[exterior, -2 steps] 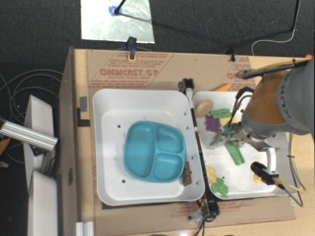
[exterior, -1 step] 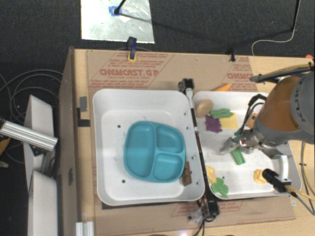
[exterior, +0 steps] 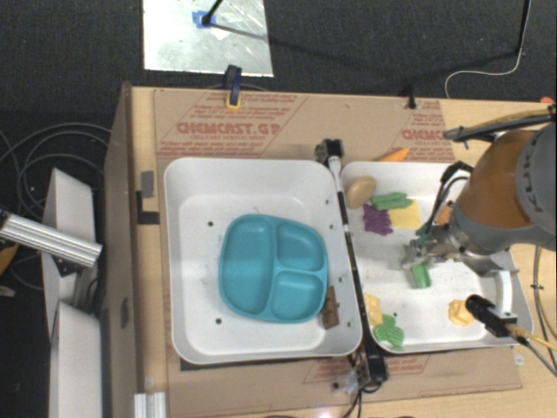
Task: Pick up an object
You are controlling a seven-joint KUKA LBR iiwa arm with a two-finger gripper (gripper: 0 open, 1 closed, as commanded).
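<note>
Right bin (exterior: 487,342): we see the end effector (exterior: 421,258) low over the floor of it, arm reaching in from the right. A small green piece (exterior: 421,276) lies directly under the tip, touching or nearly touching it. We cannot tell how the end effector stands, open or closed, nor whether it has hold of the piece; the wrist hides that.

Other candidates in the same bin: purple piece (exterior: 377,220) and yellow flat piece (exterior: 405,216) near the back, a tan rounded one (exterior: 360,190) by the divider, a yellow lump (exterior: 460,313) near the front.

Left bin (exterior: 187,181) carries a blue divided plate (exterior: 274,268), well apart.

Our judgement: the green piece is the target. To do it well, centre over its long axis, close across the narrow width, lift straight up, and confirm it rises with the tip before swinging away.
</note>
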